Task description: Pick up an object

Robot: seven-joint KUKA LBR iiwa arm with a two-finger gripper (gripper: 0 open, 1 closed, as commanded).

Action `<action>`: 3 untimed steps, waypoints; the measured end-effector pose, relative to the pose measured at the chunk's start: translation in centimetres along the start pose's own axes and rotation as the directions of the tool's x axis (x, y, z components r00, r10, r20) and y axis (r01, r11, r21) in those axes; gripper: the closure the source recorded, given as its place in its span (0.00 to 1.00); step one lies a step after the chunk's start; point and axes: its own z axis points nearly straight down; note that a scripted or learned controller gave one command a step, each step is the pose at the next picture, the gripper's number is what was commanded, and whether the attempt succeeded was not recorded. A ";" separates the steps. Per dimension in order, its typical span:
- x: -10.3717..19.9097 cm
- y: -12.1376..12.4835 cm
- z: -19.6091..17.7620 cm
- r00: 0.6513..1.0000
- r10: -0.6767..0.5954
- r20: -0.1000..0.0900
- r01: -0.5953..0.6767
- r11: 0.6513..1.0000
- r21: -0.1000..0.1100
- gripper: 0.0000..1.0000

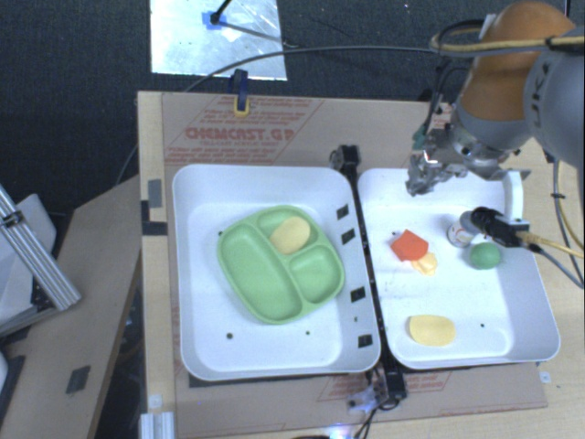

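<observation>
Gripper is hovering over the far edge of the right bin, finger state not discernible, nothing seen held; nearest candidate, the orange-red block, is lying just toward the camera from it, the green ball sitting farther right.

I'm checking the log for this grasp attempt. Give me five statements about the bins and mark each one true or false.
1. The green tray lies in the left bin. True.
2. A yellow piece sits in one of the tray's compartments. True.
3. The orange block is in the left bin. False: it lies in the right bin.
4. The gripper hovers over the tray. False: it is over the far part of the right bin.
5. A green ball lies in the right bin, near its right side. True.
</observation>
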 end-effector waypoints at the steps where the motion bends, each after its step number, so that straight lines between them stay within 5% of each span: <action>1: 4.8 -0.1 0.0 1.000 0.001 0.000 -0.001 1.000 0.001 1.00; 3: 15.5 -3.9 0.5 1.000 0.000 0.000 0.000 1.000 0.003 1.00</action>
